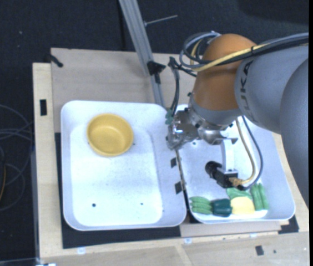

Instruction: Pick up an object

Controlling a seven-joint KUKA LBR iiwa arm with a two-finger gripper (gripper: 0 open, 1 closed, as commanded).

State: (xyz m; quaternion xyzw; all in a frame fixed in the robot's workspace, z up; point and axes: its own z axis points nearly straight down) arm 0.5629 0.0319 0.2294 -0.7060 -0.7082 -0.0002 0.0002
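The hand (180, 133) sits at the right bin's (276, 195) left rim; its spread cannot be told. Apart from it, frontward, lie green and yellow pieces (242, 205).

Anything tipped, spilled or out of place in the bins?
Nothing stands out. The bowl sits upright in the left bin; the green and yellow items lie bunched at the near wall of the right bin.

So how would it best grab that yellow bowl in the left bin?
Probably by the rim of the bowl, coming straight down from above, with one finger inside the wall and one outside. It sits upright with its mouth up, so the thin rim is exposed all round, and it stands apart from the walls of the left bin.
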